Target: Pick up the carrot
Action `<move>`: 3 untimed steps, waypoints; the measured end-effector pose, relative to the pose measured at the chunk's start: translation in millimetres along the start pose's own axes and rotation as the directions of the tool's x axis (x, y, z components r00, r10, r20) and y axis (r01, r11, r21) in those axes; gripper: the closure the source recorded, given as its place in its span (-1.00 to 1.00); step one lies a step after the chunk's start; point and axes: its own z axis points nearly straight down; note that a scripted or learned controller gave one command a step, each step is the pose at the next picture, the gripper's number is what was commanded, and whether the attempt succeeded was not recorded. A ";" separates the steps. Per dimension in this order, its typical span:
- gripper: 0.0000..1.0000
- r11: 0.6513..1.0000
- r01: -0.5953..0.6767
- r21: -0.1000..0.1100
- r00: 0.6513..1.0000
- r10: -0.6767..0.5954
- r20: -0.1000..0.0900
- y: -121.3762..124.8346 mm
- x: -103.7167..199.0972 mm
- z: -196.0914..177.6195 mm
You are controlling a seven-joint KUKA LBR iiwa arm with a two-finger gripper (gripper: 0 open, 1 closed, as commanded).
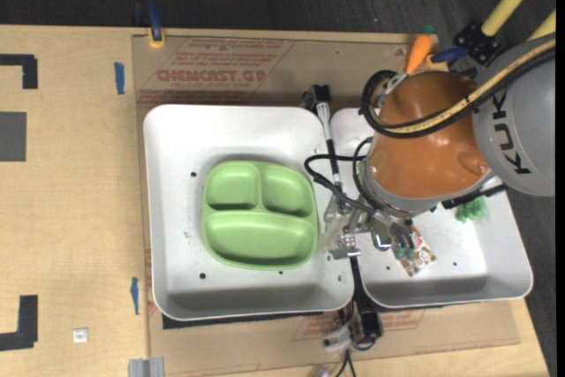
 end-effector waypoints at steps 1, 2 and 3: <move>1.00 0.939 0.345 -0.001 0.939 -0.345 0.002 37.5 -50.4 18.4; 1.00 0.849 0.528 0.001 0.849 -0.528 0.003 -16.5 -93.9 -34.8; 1.00 0.905 0.425 -0.001 0.905 -0.425 -0.001 36.7 -66.6 -4.2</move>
